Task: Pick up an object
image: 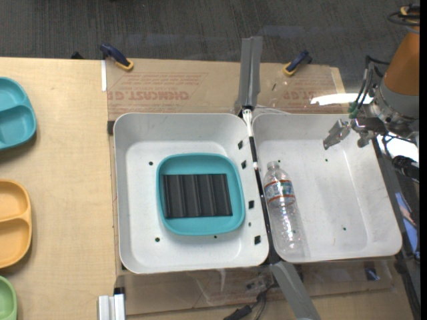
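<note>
At right edge of bench, arm (405, 72) with orange band reaches over far right corner of right bin (373, 245). Gripper (348, 133) hangs above bin's far side, nothing between fingers; whether claw is apart or together: cannot tell. Clear water bottle (282, 209) lies on its side along right bin's left wall, cap toward far end, well apart from gripper. Left bin (133, 245) holds teal tray (200, 227) with dark ribbed insert, centred. Teal, orange, green plates on table at left.
</note>
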